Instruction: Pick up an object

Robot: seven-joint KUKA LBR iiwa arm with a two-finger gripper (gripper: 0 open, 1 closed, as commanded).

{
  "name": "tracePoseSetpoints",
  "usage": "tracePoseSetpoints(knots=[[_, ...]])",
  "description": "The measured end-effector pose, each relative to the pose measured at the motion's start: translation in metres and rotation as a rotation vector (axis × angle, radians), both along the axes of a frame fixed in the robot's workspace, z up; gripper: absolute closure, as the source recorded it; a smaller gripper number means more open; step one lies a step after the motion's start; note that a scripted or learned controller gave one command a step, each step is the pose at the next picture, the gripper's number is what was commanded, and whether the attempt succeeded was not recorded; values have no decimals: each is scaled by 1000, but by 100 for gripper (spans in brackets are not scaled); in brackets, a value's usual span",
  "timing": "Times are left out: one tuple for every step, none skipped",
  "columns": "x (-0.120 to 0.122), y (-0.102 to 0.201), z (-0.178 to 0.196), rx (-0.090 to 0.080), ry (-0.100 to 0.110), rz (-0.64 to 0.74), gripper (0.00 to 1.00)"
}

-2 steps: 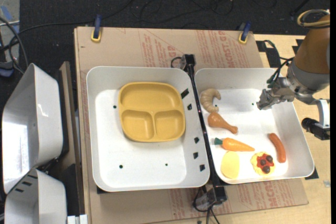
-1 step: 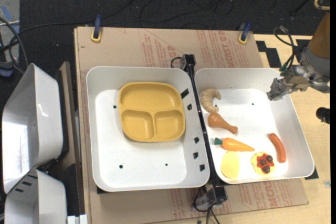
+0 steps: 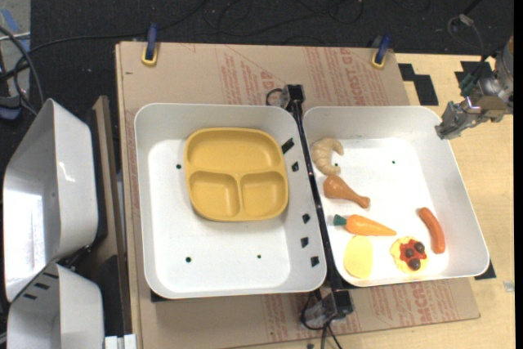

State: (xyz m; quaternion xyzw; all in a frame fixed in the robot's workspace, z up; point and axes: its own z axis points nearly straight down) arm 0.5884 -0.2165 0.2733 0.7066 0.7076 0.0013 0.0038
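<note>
The right bin holds several toy foods: a pale croissant, a brown chicken drumstick, an orange carrot, a red sausage, a yellow round slice and a small yellow pizza piece with dark toppings. My gripper hangs at the far right, just outside the right bin's upper right corner, well away from the foods. Nothing shows between its fingers.
The left bin carries a yellow three-compartment plate. Black clips join the bins along the middle. Two clamps hold the cardboard-covered bench at the back. White containers stand at the left.
</note>
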Motion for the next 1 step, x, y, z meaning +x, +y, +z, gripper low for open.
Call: tracePoseSetpoints(knots=[[1,0,27,2,3,0,100]])
